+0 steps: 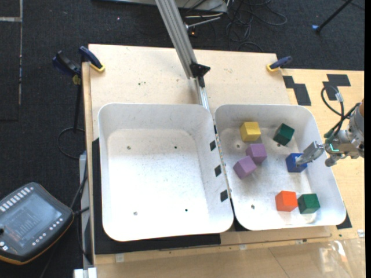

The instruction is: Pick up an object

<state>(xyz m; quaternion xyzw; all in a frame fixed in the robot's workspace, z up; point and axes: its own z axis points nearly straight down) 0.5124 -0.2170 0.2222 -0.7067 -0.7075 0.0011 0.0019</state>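
On the wooden bench [151,74], we see the right bin [324,132] holding 7 blocks. Our gripper [311,153] touches the blue cube [295,163], finger spread unclear, probably approaching to grasp.

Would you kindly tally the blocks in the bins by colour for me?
Yellow: 1
Green: 2
Purple: 2
Blue: 1
Orange: 1
Total: 7 blocks, all in the right bin.
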